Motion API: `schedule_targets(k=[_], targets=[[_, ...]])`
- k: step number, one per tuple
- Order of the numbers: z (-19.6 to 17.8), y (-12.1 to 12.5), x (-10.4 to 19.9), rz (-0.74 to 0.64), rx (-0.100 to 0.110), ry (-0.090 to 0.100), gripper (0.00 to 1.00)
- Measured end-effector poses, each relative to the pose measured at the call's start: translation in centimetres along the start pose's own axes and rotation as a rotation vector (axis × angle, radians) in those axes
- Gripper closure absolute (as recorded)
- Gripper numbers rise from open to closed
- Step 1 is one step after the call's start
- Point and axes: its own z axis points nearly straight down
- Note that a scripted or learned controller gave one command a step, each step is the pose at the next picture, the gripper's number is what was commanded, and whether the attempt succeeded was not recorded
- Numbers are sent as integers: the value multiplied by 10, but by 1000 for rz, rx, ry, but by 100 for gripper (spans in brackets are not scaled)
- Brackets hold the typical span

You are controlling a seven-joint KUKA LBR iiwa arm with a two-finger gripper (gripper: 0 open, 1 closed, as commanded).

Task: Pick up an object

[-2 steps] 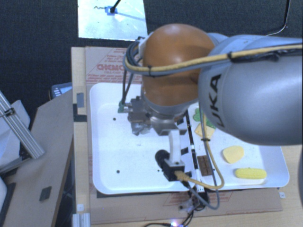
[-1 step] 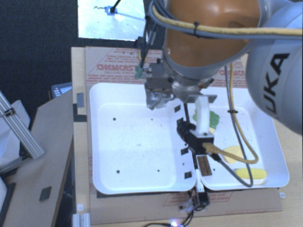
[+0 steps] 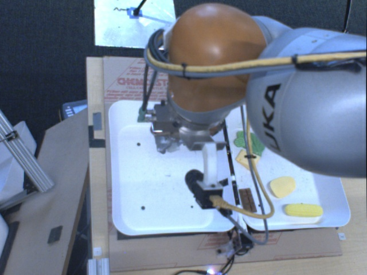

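A dark wall (image 3: 40,44) backs the wooden bench (image 3: 98,176) (shiny sheet (image 3: 135,16) above).

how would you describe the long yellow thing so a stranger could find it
Find the right-hand white bin. At its near right corner lies the long yellow thing. The yellow lump beside it is short and rounded; this one is a slim bar.

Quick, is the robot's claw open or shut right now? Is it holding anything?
Gripper: cannot be told from this view, open or shut; it sits low over the white bin.
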Motion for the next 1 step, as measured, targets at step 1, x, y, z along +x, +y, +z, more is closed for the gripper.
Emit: schedule_targets(k=[1], targets=[[16,0,-56,7,-3,1,100]])
